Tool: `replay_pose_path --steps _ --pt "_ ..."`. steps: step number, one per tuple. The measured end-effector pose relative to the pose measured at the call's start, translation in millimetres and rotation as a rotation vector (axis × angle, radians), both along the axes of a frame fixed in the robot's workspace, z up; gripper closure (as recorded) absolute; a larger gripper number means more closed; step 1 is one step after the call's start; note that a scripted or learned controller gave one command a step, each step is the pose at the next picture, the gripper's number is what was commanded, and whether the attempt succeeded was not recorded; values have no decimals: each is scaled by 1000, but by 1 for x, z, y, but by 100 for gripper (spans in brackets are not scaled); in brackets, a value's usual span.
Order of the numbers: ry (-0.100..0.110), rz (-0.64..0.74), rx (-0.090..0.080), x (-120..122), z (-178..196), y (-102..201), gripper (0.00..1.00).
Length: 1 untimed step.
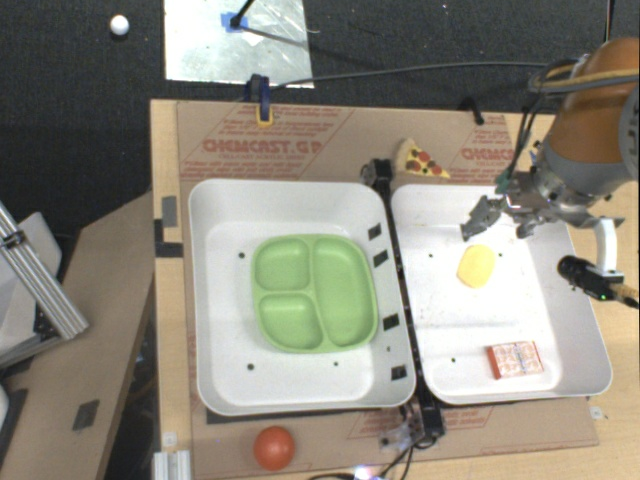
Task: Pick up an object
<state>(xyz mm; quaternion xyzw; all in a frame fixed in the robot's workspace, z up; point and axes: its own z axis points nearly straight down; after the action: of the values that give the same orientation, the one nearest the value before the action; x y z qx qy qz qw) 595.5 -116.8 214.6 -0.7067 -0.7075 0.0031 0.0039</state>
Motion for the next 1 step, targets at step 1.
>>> replay_pose_path --steps 1 --pt "-11 2 -1 3 6 0 0"
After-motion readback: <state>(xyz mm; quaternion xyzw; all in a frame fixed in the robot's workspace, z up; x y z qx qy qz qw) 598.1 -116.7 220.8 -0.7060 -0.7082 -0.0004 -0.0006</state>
